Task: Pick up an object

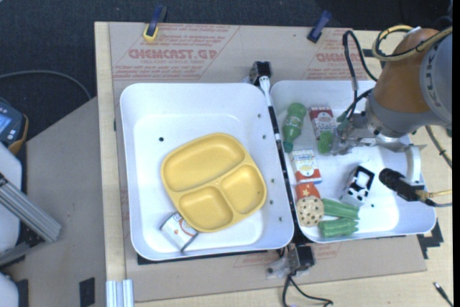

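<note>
My gripper [343, 139] is low in the right bin [402, 221], near its middle. Just left of it are a small green item [325, 144] and a red and white carton [320, 118]; whether it touches either I cannot tell. A green bottle [293, 122] lies by the bin's left wall. Below are a white and red box [305, 165], a red box [307, 190], a round cookie [310, 211], two green pickles [338, 218] and a black and white block [357, 185].
The left bin [140, 118] holds a yellow divided plate [213, 182] and a small white carton [177, 230] at its front. The grey arm with its orange band [402, 75] hangs over the right bin's far right side, with cables around it.
</note>
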Controlling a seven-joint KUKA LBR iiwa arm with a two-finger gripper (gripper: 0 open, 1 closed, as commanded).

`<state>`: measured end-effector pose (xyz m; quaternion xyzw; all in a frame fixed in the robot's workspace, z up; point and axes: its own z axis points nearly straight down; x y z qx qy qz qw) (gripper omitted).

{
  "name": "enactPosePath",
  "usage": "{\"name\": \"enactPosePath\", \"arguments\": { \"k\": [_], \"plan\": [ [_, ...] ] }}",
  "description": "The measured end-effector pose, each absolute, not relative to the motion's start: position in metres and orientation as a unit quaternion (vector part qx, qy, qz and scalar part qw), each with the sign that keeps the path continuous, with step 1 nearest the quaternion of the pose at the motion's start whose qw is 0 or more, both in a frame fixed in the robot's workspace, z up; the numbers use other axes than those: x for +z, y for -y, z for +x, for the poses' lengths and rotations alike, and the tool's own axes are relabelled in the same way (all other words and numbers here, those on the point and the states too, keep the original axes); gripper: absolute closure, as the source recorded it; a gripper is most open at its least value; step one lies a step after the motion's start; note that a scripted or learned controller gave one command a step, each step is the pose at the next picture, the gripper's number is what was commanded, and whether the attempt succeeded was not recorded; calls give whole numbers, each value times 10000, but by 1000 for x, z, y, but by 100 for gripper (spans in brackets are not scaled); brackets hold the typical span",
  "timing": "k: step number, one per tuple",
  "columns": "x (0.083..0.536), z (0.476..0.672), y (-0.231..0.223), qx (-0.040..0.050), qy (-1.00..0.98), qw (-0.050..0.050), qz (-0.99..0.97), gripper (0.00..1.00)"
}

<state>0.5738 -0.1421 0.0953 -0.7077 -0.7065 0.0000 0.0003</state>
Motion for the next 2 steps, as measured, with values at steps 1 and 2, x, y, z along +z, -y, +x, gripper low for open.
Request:
{"name": "enactPosePath", "arguments": {
  "k": [1,2],
  "plan": [
    [140,580,142,-16,7073,-32,-7069,100],
    [203,579,146,-22,7073,-42,-7069,100]
  ]
}}
